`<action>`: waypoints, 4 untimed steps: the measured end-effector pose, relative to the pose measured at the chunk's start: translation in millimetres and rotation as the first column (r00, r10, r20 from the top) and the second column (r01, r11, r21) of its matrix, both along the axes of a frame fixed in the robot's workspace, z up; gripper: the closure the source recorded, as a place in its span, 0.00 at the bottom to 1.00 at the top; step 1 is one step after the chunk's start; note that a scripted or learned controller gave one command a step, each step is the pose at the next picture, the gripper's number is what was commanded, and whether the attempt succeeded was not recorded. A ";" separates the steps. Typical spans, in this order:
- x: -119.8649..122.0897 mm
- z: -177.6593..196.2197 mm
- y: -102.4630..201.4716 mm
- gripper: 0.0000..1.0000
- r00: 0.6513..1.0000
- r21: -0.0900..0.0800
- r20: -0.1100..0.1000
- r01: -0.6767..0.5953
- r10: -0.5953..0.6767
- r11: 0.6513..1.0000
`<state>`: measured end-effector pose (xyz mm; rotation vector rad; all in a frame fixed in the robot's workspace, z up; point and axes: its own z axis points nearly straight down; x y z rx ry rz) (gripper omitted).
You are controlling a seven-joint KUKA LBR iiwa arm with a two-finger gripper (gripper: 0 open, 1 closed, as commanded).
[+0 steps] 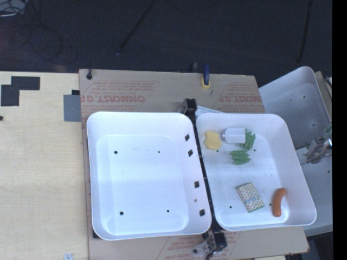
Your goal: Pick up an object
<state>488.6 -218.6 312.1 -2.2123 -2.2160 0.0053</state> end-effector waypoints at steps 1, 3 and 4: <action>-0.2 9.2 -0.9 1.00 1.000 0.001 -0.001 -0.003 0.003 1.000; -0.5 27.4 -3.0 1.00 1.000 0.002 -0.004 -0.011 0.011 1.000; -0.8 36.6 -4.1 1.00 1.000 0.003 -0.005 -0.014 0.014 1.000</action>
